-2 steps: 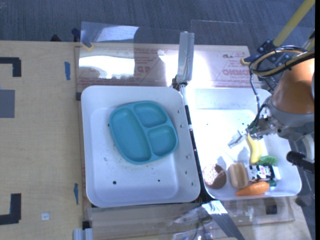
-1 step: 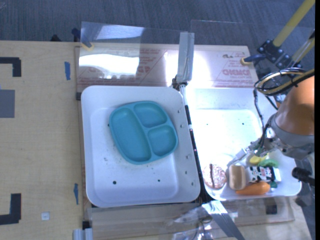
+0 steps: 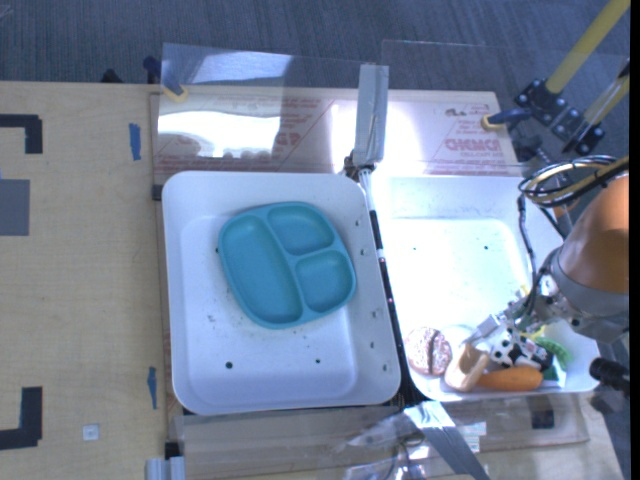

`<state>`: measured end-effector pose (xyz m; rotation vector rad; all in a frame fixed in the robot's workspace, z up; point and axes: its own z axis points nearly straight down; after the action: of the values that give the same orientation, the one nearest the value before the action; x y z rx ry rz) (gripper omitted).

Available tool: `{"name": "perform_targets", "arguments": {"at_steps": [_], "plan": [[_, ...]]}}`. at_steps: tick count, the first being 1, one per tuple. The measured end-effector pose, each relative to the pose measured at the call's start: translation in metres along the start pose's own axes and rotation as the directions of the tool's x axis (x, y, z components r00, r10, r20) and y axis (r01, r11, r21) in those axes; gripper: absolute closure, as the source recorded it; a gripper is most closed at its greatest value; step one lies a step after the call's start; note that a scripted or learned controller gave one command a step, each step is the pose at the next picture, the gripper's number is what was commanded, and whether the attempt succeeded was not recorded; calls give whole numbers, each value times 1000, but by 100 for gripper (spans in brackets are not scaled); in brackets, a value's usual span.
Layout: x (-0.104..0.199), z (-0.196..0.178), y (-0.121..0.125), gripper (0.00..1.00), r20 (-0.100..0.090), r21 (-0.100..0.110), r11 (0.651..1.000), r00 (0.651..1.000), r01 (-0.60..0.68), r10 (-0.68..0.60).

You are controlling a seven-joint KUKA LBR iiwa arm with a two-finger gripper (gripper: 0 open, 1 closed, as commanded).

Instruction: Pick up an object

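Arm: reaching in from the right, its orange band (image 3: 606, 230) showing above the wrist, and leaning down over the right bin (image 3: 450, 268).
Tool (image 3: 508, 336): hanging low at the right bin's near right corner, right over the toy pile; whether it is clenched or released, I cannot tell.
Objects: a round reddish slice (image 3: 429, 350), an orange carrot-like piece (image 3: 512, 377) and a green piece (image 3: 556, 352) are lying clustered in that corner.
Left bin (image 3: 190, 368): holding a blue divided plate (image 3: 287, 262).
Worktop (image 3: 70, 268): carrying both bins side by side.
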<state>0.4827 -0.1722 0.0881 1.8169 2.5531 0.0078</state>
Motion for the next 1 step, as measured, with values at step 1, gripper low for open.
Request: {"name": "perform_targets", "arguments": {"at_steps": [1], "plan": [[-37,-57,143,0,1,-1,998,998,-58,58]]}}
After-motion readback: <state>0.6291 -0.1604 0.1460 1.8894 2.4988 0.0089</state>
